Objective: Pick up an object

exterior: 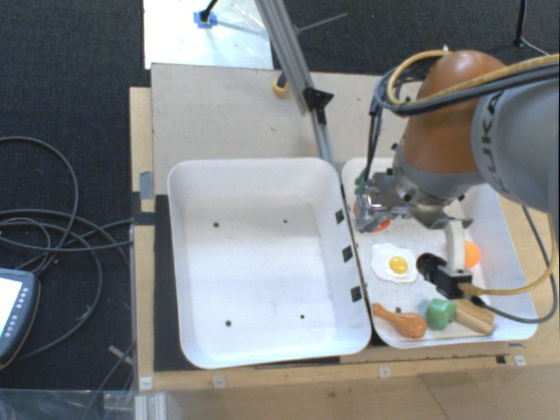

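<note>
We saw the gripper (374, 206) low over a small red-orange toy (371, 223) at the right white bin's (503, 226) left wall; its opening was unclear. We judged the toy light, rigid, best pinched across its middle.

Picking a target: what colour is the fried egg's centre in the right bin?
Yellow yolk on white, clear in the camera view: fried egg in the right bin.

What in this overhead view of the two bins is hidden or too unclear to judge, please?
- Gripper: in the camera view the wrist covers most of it, so its state is unreadable.
- Red-orange object: partly hidden under the gripper; its identity and any contact are unclear.
- Orange ball: partly hidden behind the white post.
- Right bin: the arm covers its upper half.
- Tablet: cut off by the left edge.
</note>
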Action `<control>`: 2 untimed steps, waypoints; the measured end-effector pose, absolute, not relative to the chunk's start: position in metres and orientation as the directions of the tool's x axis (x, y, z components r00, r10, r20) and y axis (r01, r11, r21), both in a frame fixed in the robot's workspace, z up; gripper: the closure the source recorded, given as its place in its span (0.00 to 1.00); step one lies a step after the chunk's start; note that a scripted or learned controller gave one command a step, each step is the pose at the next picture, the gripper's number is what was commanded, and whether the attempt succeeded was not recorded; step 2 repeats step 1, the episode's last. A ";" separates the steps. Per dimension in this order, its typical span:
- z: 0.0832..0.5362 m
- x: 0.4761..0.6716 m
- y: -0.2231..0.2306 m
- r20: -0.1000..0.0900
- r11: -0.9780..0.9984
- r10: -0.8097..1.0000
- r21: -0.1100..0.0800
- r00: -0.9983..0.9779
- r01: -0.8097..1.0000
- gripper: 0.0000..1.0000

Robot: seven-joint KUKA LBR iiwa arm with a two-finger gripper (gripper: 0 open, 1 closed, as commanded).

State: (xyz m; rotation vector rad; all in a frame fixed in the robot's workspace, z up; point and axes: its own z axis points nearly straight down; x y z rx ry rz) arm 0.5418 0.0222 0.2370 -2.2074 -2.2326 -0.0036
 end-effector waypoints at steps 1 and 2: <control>0.237 0.513 0.068 0.002 0.011 1.000 -0.002 -0.011 1.000 1.00; 0.237 0.513 0.068 0.002 0.011 1.000 -0.002 -0.011 1.000 1.00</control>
